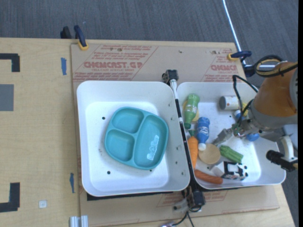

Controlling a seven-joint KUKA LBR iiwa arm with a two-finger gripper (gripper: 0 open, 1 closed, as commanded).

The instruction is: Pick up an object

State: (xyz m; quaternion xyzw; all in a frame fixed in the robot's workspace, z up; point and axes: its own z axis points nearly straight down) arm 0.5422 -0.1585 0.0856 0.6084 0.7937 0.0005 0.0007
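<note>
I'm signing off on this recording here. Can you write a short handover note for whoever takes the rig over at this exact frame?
Gripper: low over the right bin, among the objects; whether it grips anything cannot be told.
Right bin holds: green bottle, blue bottle, carrot, tan disc, green vegetable piece, red sausage-like piece, white cylinder, black-and-white item.
Left bin: a teal divided plate.
Done: arm has reached the objects. Left: confirm a grasp and lift one object.
</note>
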